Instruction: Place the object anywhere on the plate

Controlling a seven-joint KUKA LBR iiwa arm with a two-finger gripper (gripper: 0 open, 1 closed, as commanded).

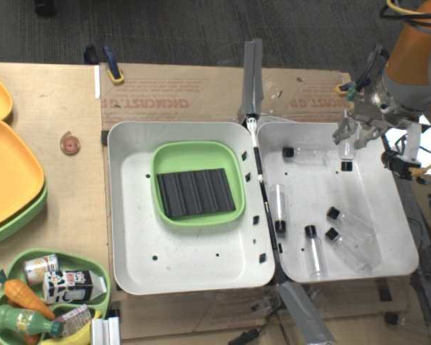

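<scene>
A green square plate (197, 150) lies in the left white bin (129, 221). A dark grey ribbed slab (197, 192) rests flat on the plate and covers most of its floor. My gripper (349, 141) hangs over the far right corner of the right white bin (391, 254), well away from the plate. Just below it is a small black cap (346, 166); whether it is held is unclear. Clear vials with black caps lie in the right bin: one by the dividing wall (279, 205), one near the front (313, 249), one at the right (350, 226).
Another clear vial (307, 152) lies at the back of the right bin. Orange plates (7, 167) are stacked at the far left. A green bowl of toy food (50, 297) sits at the front left. A blue clamp (112, 65) sits at the cardboard's back edge.
</scene>
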